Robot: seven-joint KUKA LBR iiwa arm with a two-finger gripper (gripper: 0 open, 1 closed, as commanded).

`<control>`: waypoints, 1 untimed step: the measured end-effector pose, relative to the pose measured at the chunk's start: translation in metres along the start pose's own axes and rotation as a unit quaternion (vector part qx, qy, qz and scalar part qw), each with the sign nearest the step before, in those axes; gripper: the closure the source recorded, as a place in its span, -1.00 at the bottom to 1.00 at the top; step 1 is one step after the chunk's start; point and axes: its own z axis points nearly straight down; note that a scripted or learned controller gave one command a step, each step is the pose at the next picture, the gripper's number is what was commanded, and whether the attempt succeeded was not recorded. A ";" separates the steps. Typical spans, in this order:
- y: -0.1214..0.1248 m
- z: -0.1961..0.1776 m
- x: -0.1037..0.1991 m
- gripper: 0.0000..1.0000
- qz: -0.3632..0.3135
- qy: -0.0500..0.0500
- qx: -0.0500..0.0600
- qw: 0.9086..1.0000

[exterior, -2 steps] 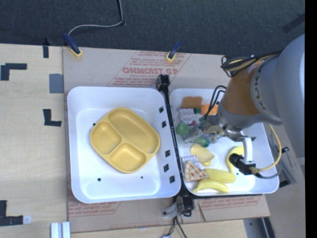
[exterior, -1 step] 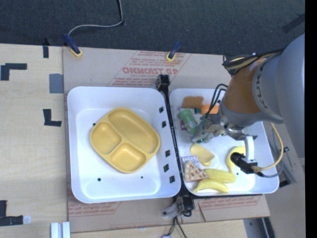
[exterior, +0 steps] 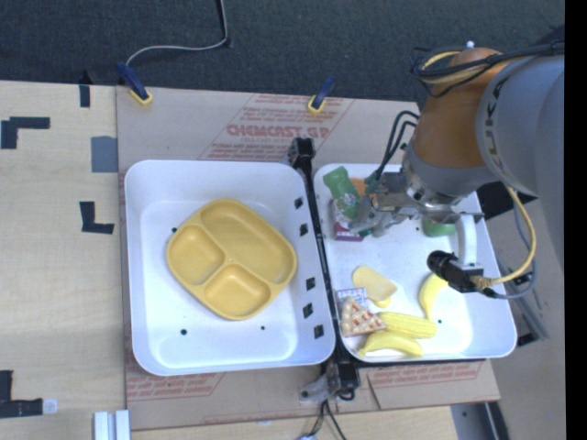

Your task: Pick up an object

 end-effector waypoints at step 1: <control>-0.039 -0.020 0.022 1.00 0.000 0.000 0.001 1.000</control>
